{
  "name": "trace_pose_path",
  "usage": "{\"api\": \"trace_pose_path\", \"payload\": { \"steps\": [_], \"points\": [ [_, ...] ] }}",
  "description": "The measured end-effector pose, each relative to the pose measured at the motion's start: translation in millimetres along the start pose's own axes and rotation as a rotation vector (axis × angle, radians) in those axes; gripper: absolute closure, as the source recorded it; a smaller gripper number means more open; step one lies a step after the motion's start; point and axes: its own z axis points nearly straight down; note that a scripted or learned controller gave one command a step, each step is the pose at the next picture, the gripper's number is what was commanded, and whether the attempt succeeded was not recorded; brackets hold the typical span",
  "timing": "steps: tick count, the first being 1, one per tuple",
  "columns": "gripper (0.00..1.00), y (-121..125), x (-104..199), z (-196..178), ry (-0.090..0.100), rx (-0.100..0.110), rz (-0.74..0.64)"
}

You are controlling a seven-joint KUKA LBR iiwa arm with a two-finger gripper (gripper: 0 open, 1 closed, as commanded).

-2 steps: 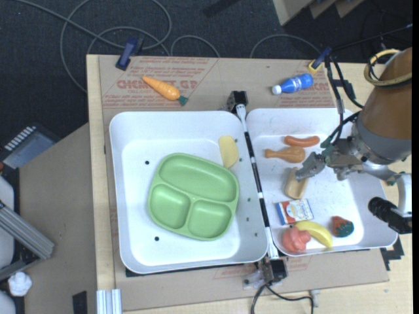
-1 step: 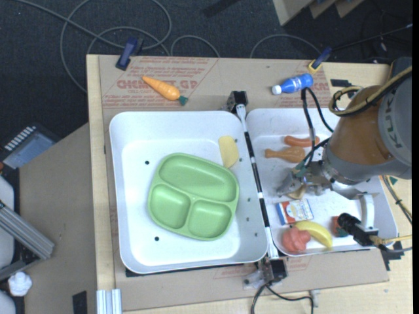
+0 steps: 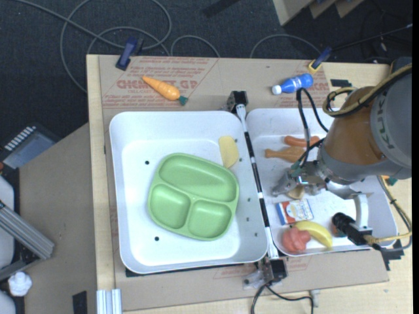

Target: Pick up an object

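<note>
Evidently two shallow white bins sit side by side on the counter (image 3: 196, 77). The left bin (image 3: 131, 175) holds a green plate (image 3: 193, 195) divided into three compartments, lying flat near the middle. Just beyond the plate's far right corner, a pale yellow slice (image 3: 228, 151) rests close to the bin's right wall.

The right bin (image 3: 268, 126) is the fuller one. Toward its far end lie an orange piece (image 3: 298, 140) and, just beside it, a tan piece (image 3: 280, 154) shaped like a drumstick. Nearer the front are a small printed packet (image 3: 296, 211), a yellow banana (image 3: 316, 233) and a pink lump (image 3: 296, 241), the banana touching the lump's right side.

Any of these could be the object to pick up. The tool (image 3: 293, 182) is low in the right bin, between the tan piece and the packet and close to both.

The arm (image 3: 353, 139) reaches in from the right and covers much of the right bin's far side, cutting off the end of the orange piece. Around the tool the metal parts blur into a grey tangle, so whether it is spread or pressed together cannot be told, nor whether anything is in it.

Outside the bins, a toy carrot (image 3: 163, 87) and a blue-and-white bottle (image 3: 292, 84) lie on the counter's far strip, well apart.
</note>
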Motion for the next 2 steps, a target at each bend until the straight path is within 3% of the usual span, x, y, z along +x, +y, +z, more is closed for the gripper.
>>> {"api": "trace_pose_path", "payload": {
  "steps": [1, 2],
  "points": [
    [1.00, 0.3, 0.0, -9.9, -0.001, -0.002, 0.001],
    [1.00, 26.0, 110.8, -100.9, 0.000, -0.004, -0.003]
  ]
}}
